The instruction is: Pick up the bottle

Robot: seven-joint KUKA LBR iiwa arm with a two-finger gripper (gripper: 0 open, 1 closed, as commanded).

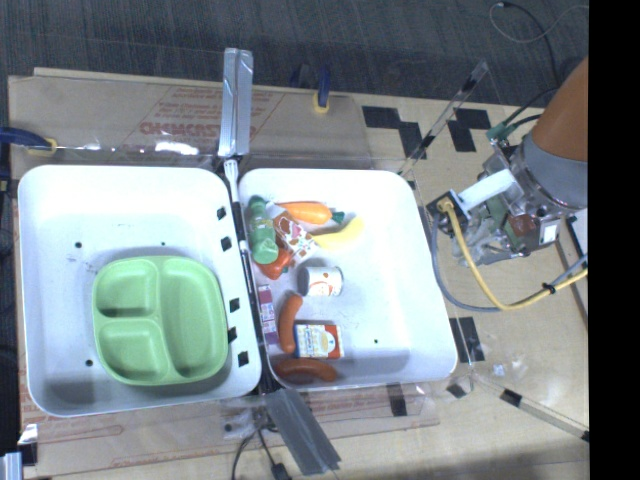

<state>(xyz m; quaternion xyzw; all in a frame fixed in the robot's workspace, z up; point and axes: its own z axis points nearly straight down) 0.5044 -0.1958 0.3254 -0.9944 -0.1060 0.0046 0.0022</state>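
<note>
**binwatcher:** Two bins side by side on the tabletop (500, 408). Going left to right: left bin (60, 208) has a green divided tray (160, 318) in it. Right bin (400, 268) has the pile: green bottle (262, 232) lying on its side, tight against the left wall by the divider, neck toward the far end afaict. Just beside it there's a carrot (305, 211), a banana (340, 231), a small snack packet (293, 234) touching the bottle, then a white can (320, 281), a sausage-looking thing (289, 320) and an orange carton (317, 340) nearer the front.

**kuka_fan:** How's it gonna handle tho?

**binwatcher:** My guess: small plastic bottle, light, stiff enough, but smooth and round so prob slippery, and it'll roll if nudged. I'd take it across the body mid-length, not the neck. Problem is the wall on one side and the packet plus an orange bit on the other, so not much room for fingers to drop in either side.

**kuka_fan:** And the gripper?

**binwatcher:** Gripper (478, 236) is way off to the right, outside the right bin's rim, over the tabletop with a yellow cable (480, 288) looping under it. Bottle is well apart from it, whole bin width between them. Can't tell if the fingers are spread or closed, too much clutter and blur at the wrist. Nothing visibly held imo.
</note>
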